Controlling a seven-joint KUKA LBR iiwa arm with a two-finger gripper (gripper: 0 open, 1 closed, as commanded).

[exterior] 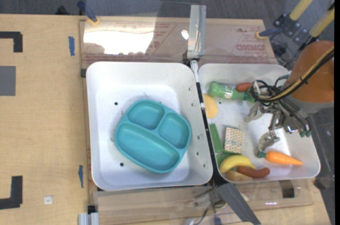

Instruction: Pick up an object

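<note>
Carrot (283,158) lying at 5 o'clock in right bin (311,165), orange, green stub pointing left; gripper (270,140) hanging just at its 10 o'clock, fingers apart, gripping nothing. Banana (236,162) and sausage (253,171) sitting at 6 o'clock, cracker (233,139) mid-bin, green bottle (222,91) at 11. Teal divided plate (153,135) resting in left bin (101,80)

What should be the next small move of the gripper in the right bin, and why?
Probably a short descent straight down. The gripper hangs over a bare patch of the right bin, with no object seen between its fingers. The carrot lies just below it in the camera view, so a small shift toward the carrot before lowering seems sensible.
</note>
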